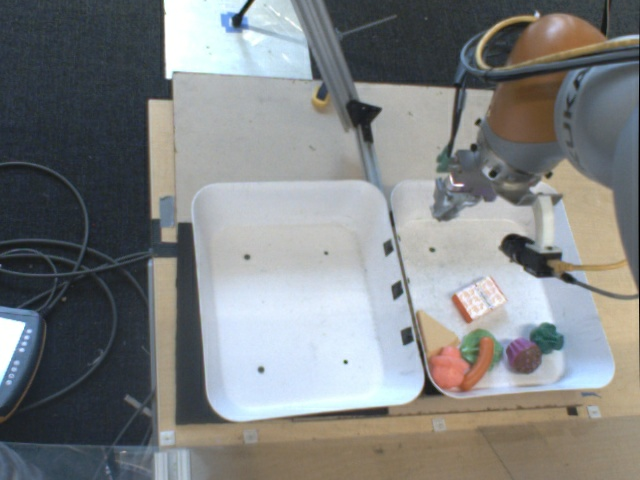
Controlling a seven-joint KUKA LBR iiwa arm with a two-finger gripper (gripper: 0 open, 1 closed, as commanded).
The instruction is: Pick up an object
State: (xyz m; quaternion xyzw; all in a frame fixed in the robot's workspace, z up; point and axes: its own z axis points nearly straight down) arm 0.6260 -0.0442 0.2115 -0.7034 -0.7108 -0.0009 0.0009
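From above, the gripper (447,206) hung over the right bin's (590,368) far end; I couldn't tell its opening, and nothing showed in it. The toys (478,298) lay crowded at the near end, untouched, probably slid there.

Bright, even light falls from overhead, and nothing sits in deep shade. The two white bins (300,298) come close to washing out, their walls pale and low in contrast. Soft, short shadows lie under the small toys (490,343) toward five o'clock. The orange band (540,58) at one o'clock carries a gentle sheen rather than hard glare. The dark carpet (80,88) at nine o'clock looks grainy. The gripper (455,196) is a little smeared, its fine parts hard to read. The picture is soft overall, with small details blocky, and straight edges stay straight out to the corners.
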